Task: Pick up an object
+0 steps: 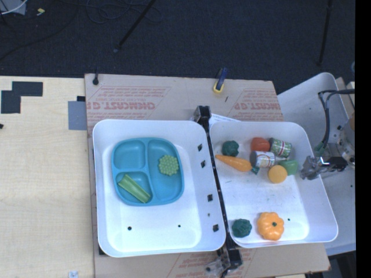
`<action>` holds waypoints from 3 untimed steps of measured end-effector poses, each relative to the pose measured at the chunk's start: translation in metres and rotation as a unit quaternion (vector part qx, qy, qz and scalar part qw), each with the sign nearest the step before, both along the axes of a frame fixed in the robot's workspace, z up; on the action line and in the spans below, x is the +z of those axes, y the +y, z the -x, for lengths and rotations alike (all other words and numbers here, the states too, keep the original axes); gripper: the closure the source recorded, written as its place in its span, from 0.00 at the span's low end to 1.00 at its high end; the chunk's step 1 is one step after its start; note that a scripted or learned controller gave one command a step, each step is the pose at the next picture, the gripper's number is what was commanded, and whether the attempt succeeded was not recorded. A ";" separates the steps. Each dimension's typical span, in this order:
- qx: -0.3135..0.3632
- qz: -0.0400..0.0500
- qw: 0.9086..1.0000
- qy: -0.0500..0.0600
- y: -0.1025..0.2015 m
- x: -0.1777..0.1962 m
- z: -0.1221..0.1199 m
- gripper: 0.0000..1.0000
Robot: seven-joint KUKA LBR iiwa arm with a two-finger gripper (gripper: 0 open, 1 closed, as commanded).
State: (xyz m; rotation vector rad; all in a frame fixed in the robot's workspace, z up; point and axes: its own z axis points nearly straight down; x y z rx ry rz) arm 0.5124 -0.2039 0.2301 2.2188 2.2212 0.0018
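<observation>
We look down on a pale wooden bench (pixel 40 172), smooth and matte, with a brown cardboard sheet (pixel 151 100) printed in red lettering laid over it. Behind the bench the floor is dark carpet (pixel 185 28), crossed by thin cables.

On the cardboard two shallow white plastic bins sit side by side, glossy, with rounded corners. The left bin (pixel 116 230) carries a turquoise divided plate (pixel 174 191) with three compartments: a long green bean-like piece (pixel 133 188) lies in the lower left one, and a round, bumpy green disc (pixel 168 165) lies in the right one.

The right bin (pixel 307 225) holds the small toys to pick from. Near its front edge we see a ribbed orange pumpkin (pixel 271 225) with a dark green, knobbly broccoli piece (pixel 242 227) just beside it. Toward the back there is a cluster: a tapered orange carrot (pixel 233 163), another dark green knobbly piece (pixel 230 148), a red piece (pixel 259 144), two small cans (pixel 272 153) with shiny rims, and a smooth yellow ball (pixel 277 174).

The gripper (pixel 316 167) sits at the right bin's right rim, beside that cluster. It is grey metal with cables, and we cannot tell whether its fingers are apart or together.
</observation>
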 end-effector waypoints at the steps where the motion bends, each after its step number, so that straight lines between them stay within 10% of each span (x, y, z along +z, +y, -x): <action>1: 0.001 -0.001 1.000 0.003 0.046 -0.007 -0.002 1.00; 3: 0.002 -0.002 1.000 0.002 0.144 -0.001 -0.030 1.00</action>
